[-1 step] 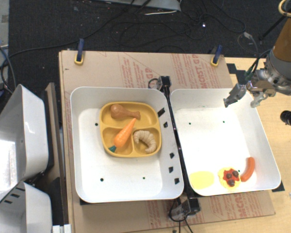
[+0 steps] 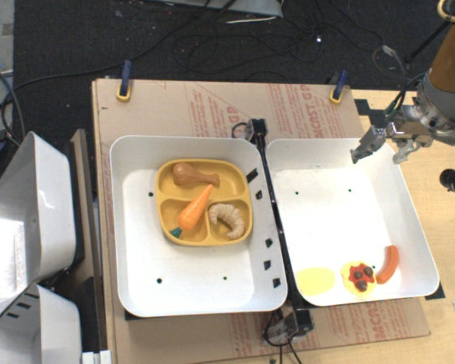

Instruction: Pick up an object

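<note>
Gripper hovers above right bin far corner, fingers spread wide, holding nothing; sausage lies well apart.

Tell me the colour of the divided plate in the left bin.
Yellow; the plate shows best in the camera view.

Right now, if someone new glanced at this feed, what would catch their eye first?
Probably the yellow divided plate in the left bin, holding a toy drumstick, a carrot and a pale shrimp. Next, the small cluster at the right bin's near edge: a flat yellow piece, a red and yellow item and a sausage. The hand hovers over that bin's far right corner, fingers open, holding nothing.
</note>
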Robot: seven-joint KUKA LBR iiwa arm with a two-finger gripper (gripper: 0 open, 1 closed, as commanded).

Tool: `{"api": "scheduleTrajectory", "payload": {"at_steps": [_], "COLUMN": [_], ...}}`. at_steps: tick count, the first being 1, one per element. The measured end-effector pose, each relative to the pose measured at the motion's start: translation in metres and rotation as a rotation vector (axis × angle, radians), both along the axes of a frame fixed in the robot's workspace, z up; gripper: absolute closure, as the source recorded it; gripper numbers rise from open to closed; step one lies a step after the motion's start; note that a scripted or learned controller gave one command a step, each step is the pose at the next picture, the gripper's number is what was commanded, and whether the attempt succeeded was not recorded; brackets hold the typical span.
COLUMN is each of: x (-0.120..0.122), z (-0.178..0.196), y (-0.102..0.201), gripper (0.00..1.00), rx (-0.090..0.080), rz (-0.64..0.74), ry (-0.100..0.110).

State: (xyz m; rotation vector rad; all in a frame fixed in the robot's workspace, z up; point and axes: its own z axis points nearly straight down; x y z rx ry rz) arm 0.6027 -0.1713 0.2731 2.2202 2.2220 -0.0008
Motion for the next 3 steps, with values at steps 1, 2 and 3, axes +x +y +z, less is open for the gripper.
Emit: {"api": "scheduleTrajectory", "payload": {"at_steps": [1, 2, 3], "x": [0.001, -0.005, -0.005], "z": [-0.064, -0.127, -0.181], "y": [-0.002, 0.000, 0.001], "gripper": [0.00, 0.00, 0.00], "rx": [0.001, 0.002, 0.002], "rz": [-0.002, -0.002, -0.002], "ry": [0.005, 0.005, 0.004]}}
